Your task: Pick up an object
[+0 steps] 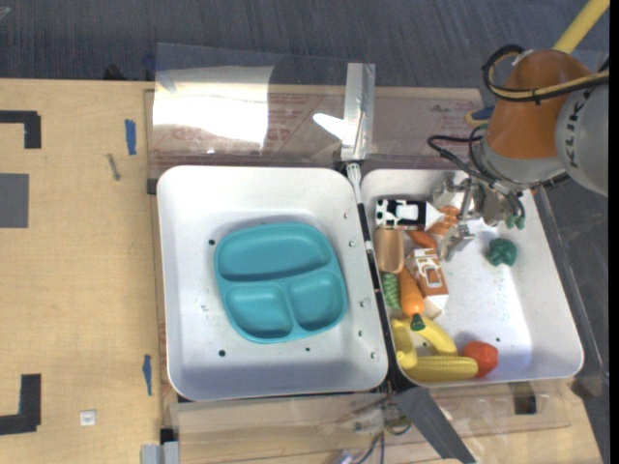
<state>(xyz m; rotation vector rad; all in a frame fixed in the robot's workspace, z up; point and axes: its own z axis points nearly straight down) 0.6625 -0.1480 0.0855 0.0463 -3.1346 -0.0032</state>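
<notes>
My gripper hangs over the back of the right bin, its fingers pointing down beside a small orange piece. Nothing shows clearly between the fingers. A pile of toy food lies along the bin's left side: a black-and-white cow-patterned box, a brown bread piece, an orange-and-white carton, a carrot, a green vegetable, a banana, a corn cob and a red tomato. A green broccoli piece lies alone to the right of the gripper.
The left bin holds a teal divided plate. A clear plastic panel and a metal bracket stand behind the bins. The arm's orange band is at the upper right. Bare bin floor lies right of the pile.
</notes>
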